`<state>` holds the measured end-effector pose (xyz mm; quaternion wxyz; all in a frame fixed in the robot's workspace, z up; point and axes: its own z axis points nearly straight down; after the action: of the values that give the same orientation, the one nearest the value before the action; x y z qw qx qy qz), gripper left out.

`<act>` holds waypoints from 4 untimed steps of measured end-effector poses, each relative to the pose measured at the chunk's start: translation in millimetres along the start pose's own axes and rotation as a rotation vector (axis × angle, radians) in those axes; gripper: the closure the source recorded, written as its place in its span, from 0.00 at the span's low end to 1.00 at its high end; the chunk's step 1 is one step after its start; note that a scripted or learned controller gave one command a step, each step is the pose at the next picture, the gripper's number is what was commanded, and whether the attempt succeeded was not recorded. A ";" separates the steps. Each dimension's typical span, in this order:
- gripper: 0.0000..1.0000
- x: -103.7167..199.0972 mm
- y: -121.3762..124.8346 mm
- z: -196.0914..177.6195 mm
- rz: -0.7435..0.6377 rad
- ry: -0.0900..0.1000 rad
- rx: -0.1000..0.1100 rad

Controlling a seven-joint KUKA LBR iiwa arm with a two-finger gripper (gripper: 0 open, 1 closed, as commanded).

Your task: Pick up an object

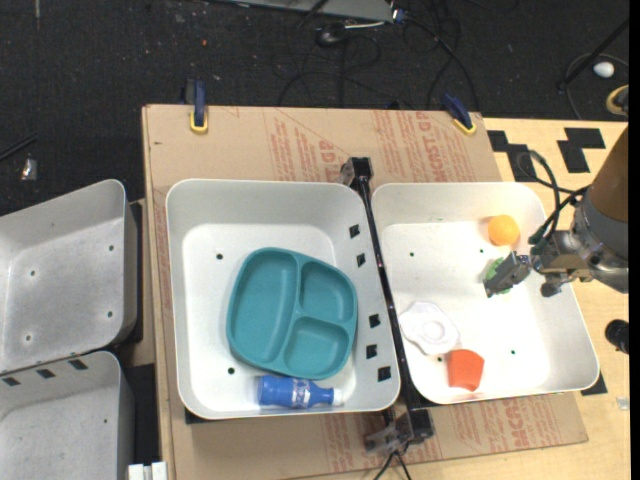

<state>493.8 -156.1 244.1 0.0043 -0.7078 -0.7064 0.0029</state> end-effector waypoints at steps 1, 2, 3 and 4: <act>0.00 0.3 2.1 -4.5 -0.003 -0.002 -0.009; 0.00 -3.8 1.8 58.8 0.000 -0.001 -0.004; 0.00 -9.1 0.9 103.7 0.000 -0.001 -0.006; 0.00 -8.8 1.5 153.8 0.001 -0.001 -0.009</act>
<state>493.7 -164.5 90.3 0.0007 -0.7081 -0.7061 0.0001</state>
